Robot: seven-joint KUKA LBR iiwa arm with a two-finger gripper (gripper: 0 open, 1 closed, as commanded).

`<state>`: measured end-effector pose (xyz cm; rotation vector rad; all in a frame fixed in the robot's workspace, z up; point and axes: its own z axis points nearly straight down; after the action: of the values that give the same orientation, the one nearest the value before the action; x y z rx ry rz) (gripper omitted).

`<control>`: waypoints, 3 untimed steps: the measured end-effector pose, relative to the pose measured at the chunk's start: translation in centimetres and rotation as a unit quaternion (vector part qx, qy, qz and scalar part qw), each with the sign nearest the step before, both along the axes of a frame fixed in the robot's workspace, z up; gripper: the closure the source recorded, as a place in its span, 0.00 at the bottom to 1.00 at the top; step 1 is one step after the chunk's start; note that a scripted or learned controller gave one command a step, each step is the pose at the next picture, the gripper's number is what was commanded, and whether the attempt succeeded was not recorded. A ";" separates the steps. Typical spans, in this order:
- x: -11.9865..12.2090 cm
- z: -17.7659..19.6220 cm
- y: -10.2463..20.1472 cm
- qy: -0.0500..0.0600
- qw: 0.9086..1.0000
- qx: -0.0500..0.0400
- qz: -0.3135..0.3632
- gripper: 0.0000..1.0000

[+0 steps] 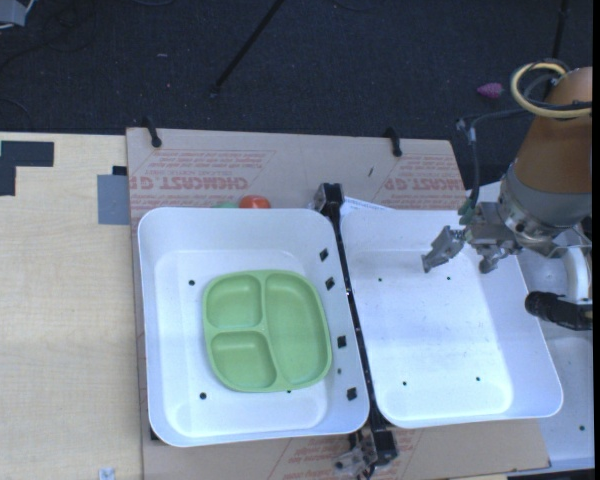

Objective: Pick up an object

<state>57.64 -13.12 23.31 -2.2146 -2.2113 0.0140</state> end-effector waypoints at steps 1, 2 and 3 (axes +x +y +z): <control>0.3 0.7 0.0 -0.007 1.000 -0.001 0.001 0.00; 0.5 -5.4 -0.6 -0.003 1.000 0.000 0.001 0.00; 0.5 -9.9 -0.9 -0.003 1.000 0.000 0.000 0.00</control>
<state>58.18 -14.03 13.41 -2.2173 -2.2161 0.0068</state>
